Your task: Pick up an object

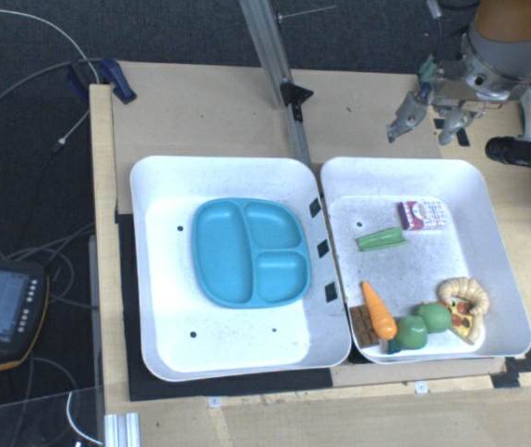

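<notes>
Your end effector hangs over the bare tabletop past the far rim of the right bin, upper right of the view. Fingers spread apart, nothing between them.

Candidate objects all lie in the right bin, nearer the camera than the end effector:
- Small purple-and-white carton and green cylinder, closest to it, in the far half of the bin, just beside each other.
- Carrot, brown block, two green round fruits and a tan pastry-like piece, clustered at the near edge, well apart from the end effector.

Left bin carries a blue divided plate.
</notes>
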Available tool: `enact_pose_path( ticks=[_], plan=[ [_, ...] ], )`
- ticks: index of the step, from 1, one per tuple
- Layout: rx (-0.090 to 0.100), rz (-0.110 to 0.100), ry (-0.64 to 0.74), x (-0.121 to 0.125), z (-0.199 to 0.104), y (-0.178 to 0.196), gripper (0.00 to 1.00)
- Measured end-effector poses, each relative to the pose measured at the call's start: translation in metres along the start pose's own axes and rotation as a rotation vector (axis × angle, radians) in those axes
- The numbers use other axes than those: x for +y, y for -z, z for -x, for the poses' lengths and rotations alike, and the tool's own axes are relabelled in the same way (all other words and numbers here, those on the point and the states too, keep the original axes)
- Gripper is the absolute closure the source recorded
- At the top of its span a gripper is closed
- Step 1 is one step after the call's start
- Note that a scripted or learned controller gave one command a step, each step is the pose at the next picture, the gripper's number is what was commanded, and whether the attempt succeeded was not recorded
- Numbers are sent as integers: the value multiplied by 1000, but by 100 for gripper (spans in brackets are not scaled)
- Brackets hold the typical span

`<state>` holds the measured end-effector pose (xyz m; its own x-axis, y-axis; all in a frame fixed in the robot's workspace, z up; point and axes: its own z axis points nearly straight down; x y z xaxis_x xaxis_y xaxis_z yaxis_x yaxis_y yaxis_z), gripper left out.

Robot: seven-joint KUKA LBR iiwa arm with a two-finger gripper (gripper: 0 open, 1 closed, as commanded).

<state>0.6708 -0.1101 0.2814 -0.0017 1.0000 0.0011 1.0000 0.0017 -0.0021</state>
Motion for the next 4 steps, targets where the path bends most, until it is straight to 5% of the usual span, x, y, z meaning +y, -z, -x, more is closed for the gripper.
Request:
enact_pose_path(
  ticks=[1, 4],
  plan=[
    [-1, 0, 0, 0, 0, 0, 0],
    [0, -5, -1, -19, -8, -161, 0]
  ],
)
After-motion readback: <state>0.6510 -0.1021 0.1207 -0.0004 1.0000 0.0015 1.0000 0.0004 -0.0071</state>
